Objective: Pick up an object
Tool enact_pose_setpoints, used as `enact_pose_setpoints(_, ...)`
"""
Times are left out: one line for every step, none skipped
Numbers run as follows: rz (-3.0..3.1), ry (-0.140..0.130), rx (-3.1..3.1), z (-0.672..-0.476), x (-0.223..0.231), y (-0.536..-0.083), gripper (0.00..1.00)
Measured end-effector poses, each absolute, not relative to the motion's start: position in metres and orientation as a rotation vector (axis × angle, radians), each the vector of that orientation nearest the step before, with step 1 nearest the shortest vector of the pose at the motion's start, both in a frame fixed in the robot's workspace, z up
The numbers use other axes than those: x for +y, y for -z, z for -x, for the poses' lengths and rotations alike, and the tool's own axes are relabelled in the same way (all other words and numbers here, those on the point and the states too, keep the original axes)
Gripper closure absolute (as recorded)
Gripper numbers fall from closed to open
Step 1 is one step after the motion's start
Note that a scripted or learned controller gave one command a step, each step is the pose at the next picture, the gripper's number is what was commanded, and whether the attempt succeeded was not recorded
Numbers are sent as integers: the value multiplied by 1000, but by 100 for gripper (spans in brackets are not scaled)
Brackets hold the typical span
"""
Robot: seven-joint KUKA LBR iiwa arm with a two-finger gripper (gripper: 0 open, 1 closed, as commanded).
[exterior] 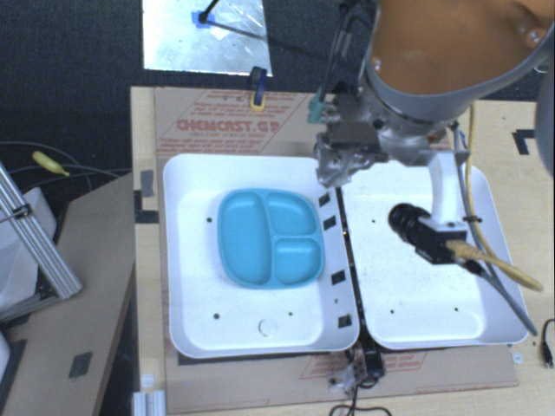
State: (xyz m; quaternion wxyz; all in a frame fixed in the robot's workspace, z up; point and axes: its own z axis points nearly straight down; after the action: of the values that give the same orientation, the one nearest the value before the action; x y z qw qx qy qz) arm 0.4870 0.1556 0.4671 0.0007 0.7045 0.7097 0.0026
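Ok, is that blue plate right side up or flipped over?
Right side up. The blue plate lies flat in the bin on the view's left, its three compartments facing the camera, with nothing in them.

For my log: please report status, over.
Gripper above the bins' shared edge, far end. Blue plate flat in view's left bin, apart from gripper. Nothing on it.

The blue divided plate [269,237] is smooth plastic with a soft sheen — the white bins [195,232] likewise, though flatter. Beneath them lies matt brown cardboard [225,121]; the claw [336,168] seems dull grey metal.
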Motion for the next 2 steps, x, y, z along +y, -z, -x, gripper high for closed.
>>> enact_pose_setpoints(-2205,-13,2234,-488,156,-478,100)
enact_pose_setpoints(-2199,-16,2238,-488,156,-489,100)
